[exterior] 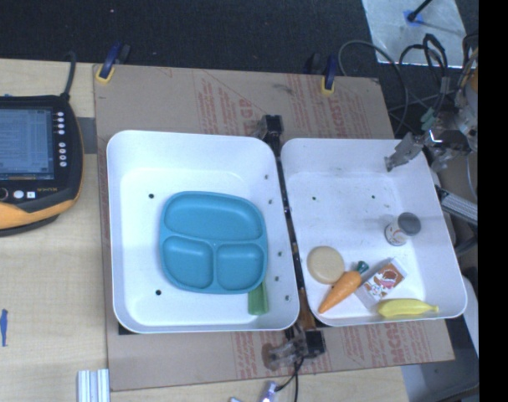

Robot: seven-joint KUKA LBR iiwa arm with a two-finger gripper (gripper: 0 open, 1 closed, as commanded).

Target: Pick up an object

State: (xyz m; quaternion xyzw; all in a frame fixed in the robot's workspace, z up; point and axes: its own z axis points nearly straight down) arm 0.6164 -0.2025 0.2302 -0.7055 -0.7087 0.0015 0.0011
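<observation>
From above and at a slant, the bench carries two white bins side by side on brown cardboard. The left bin (128,224) holds a blue divided plate (212,241) near its middle, and a small green block (258,300) lies just past the plate's five o'clock corner, against the bin's right wall. The right bin (337,170) has its objects gathered toward five o'clock: a round tan disc (325,263), an orange carrot (341,291) lying slantwise just below it, a small red-and-white packet (382,280) beside the carrot, and a yellow banana (407,309) along the near rim. A small grey cylinder (401,227) lies apart from these, toward three o'clock. The gripper (402,153) sits at the bin's two o'clock corner, over the rim, with nothing visible between its fingers; whether they are spread or pressed together cannot be told. Cables trail behind it. At nine o'clock on the bench rests a teach pendant (23,162) with a lit screen.
</observation>
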